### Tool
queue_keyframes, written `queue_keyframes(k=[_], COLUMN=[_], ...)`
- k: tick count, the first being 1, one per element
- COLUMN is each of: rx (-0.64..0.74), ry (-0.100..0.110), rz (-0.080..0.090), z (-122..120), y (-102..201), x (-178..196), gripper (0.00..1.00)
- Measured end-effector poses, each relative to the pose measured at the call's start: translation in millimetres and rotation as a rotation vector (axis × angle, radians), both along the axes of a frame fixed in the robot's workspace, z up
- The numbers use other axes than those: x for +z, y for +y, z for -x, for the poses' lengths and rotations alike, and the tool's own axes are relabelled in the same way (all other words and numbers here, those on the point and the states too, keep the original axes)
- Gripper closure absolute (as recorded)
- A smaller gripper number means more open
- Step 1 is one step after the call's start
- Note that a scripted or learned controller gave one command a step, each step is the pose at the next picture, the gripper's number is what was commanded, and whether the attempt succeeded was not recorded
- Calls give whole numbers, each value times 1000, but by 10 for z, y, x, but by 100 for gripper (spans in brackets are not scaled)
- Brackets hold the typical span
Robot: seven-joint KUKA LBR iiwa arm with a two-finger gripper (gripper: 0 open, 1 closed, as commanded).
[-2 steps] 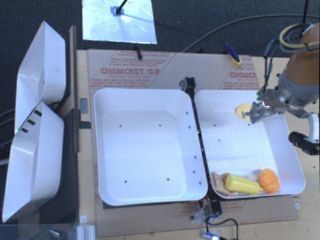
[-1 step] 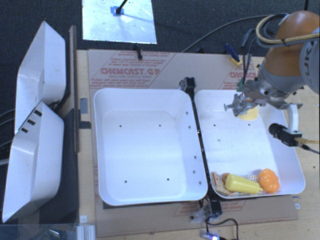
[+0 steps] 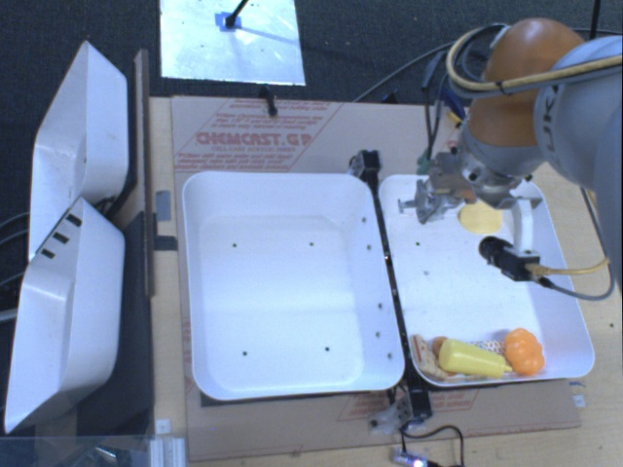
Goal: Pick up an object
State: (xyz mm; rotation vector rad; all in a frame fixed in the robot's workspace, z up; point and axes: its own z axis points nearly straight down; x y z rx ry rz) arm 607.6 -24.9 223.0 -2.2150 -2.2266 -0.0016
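Pale yellow disc [image 3: 480,219] lies flat in the right bin [image 3: 565,290], near its far wall and just beside the gripper [image 3: 428,205], whose opening I cannot tell. Because the disc is thin, a good grasp means descending squarely over it. Other candidates, a yellow piece [image 3: 471,358] and an orange ball [image 3: 525,350], sit in the near corner.
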Motion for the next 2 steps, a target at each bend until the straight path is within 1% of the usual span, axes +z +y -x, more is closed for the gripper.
queue_keyframes(k=[1,2], rx=[-1,-1], ry=[0,0], rz=[0,0], z=[-195,-307], y=[440,955], x=[-70,-132], gripper=[100,100])
